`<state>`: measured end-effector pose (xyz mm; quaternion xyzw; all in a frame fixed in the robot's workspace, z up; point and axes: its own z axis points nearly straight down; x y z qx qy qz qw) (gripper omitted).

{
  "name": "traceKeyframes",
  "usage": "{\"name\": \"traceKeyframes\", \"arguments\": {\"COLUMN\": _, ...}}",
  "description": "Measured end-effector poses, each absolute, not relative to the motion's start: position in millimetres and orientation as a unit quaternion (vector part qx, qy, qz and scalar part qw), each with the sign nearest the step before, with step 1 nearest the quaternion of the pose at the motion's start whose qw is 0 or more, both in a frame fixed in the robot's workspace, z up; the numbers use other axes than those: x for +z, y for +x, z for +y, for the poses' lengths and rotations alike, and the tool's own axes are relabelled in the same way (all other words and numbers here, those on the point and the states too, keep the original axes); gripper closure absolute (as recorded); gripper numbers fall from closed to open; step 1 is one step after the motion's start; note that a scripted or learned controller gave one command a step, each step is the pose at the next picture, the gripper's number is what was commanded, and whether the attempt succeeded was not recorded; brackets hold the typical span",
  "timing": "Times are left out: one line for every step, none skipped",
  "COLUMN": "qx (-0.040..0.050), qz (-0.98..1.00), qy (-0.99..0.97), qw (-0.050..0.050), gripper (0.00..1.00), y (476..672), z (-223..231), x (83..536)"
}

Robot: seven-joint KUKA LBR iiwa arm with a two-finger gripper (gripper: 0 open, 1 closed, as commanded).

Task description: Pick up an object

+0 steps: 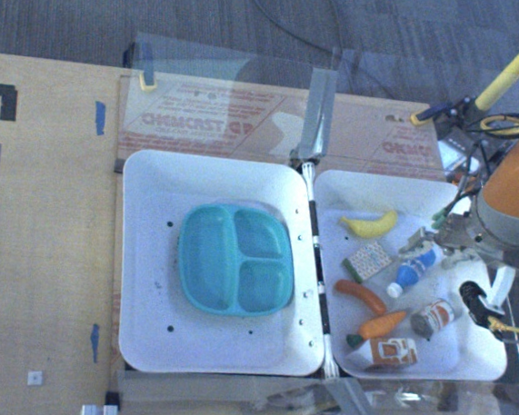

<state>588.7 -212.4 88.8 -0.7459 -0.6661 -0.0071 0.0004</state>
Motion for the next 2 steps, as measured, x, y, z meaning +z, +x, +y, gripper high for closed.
{"name": "traceKeyframes", "arguments": {"qx": -0.0038, "qz": -0.665, "qy": -0.747, "qw": -0.002, "gripper": 1.00, "y": 587.2, "z": -217, "x": 98}}
{"name": "traceKeyframes", "arguments": {"qx": -0.0001, "qz": -0.620, "qy": -0.784, "qw": 0.000, "gripper": 1.00, "y": 576.2, "z": -143, "x": 194}}
